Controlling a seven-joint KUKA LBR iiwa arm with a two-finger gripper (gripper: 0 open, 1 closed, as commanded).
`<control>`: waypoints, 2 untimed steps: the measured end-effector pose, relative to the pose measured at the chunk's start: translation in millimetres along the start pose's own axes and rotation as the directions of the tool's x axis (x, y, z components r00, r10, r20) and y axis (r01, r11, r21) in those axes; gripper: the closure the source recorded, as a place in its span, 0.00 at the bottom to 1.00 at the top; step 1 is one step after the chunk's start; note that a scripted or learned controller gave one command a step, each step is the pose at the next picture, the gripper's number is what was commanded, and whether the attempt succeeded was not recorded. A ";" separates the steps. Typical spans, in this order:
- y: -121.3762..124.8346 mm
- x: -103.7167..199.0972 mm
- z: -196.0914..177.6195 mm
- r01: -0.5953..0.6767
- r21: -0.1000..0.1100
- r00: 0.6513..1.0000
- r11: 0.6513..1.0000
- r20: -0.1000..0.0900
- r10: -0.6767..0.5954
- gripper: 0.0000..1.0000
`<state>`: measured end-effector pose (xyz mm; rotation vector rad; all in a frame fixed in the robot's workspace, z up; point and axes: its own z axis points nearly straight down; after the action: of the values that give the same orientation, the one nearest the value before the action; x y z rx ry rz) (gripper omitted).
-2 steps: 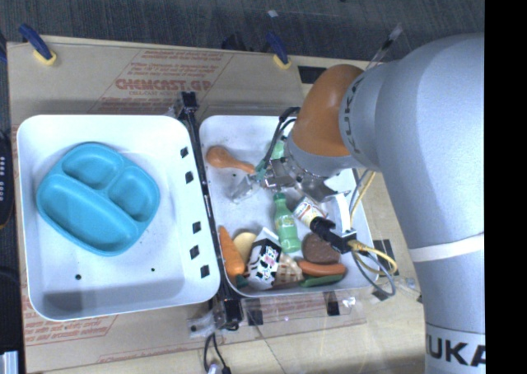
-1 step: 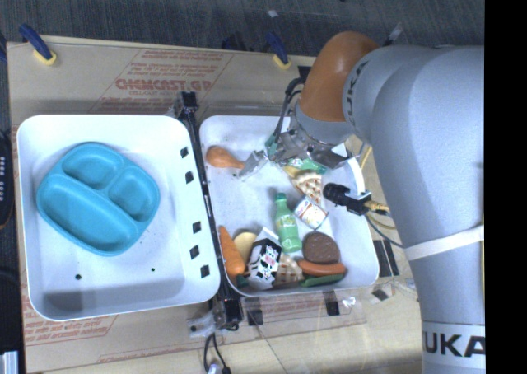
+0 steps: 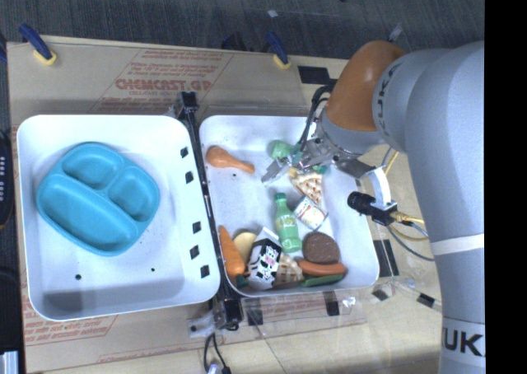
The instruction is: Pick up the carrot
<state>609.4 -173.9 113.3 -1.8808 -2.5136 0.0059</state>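
The carrot (image 3: 230,251) is a slim orange piece lying along the left wall of the right bin (image 3: 247,129), near its front corner and beside a pale yellow item (image 3: 244,242). My gripper (image 3: 290,168) hangs over the middle back of that bin, well behind and to the right of the carrot. Its fingers are spread open, with one grey fingertip (image 3: 272,171) pointing down-left. Nothing is held between them. A small green item (image 3: 281,150) and a waffle-patterned piece (image 3: 310,184) lie right under the gripper.
The right bin also holds a tan drumstick (image 3: 228,159), a green bottle (image 3: 286,224), a white carton (image 3: 310,214), a brown patty (image 3: 320,246), a cow-patterned box (image 3: 265,263) and a sausage (image 3: 322,268). The left bin (image 3: 107,282) holds a blue divided tray (image 3: 97,197).
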 end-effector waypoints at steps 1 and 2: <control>2.9 1.9 20.7 -0.077 0.003 0.997 0.997 -0.005 0.077 0.00; 3.9 2.2 9.5 -0.067 0.005 0.998 0.998 -0.006 0.067 1.00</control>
<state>612.5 -170.7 103.7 -1.9594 -2.4430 0.0072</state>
